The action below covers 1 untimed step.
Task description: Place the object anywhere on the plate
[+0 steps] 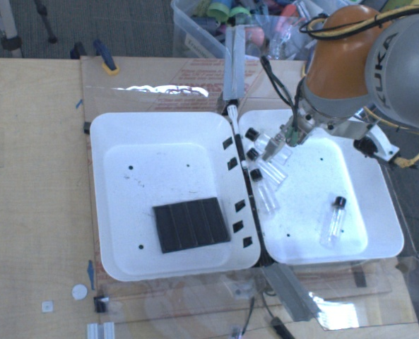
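Arm: the grey arm with its orange band reaches in from the right and hangs over the far left corner of the right bin.
Gripper: clear, angled fingers point down toward the left rim of the right bin, low over the floor — whether anything sits between them I cannot tell, so the grip stays unread.
Object: several clear vials with black caps lie in the right bin; a cluster crowds the left rim beneath the gripper, and one single vial lies apart toward the near right corner.
Why so placed: the gripper seems aimed at the cluster by the rim, where the vials lie close together and close to the wall — likely an awkward pick.
Plate: the dark ribbed plate lies flat in the left bin, toward its near edge and a little right of centre, with bare floor around it for a drop.
Task stage: judged as the pick; no vial rests on the plate.
Surface: a pale wooden bench carries both bins side by side, black clips along their shared rim.
Room: a clear tub of coloured toys stands beyond the far edge of the bench.
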Motion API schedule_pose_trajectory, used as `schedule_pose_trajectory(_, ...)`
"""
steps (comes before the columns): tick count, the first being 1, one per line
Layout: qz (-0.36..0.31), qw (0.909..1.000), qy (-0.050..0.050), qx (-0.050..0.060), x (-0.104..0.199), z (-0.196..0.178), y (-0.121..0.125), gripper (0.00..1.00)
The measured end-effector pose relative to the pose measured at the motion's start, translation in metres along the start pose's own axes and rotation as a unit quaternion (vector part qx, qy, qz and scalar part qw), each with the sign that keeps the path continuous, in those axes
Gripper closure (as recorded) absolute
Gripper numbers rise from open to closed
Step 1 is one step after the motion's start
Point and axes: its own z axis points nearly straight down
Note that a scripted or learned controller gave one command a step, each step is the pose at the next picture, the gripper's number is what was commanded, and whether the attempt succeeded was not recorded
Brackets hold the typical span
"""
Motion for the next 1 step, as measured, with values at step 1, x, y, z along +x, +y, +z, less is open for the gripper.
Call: schedule_pose_trajectory(1, -0.146, 0.9894, -0.002, -0.001, 0.0571, -0.0755, -0.0241, 1.00)
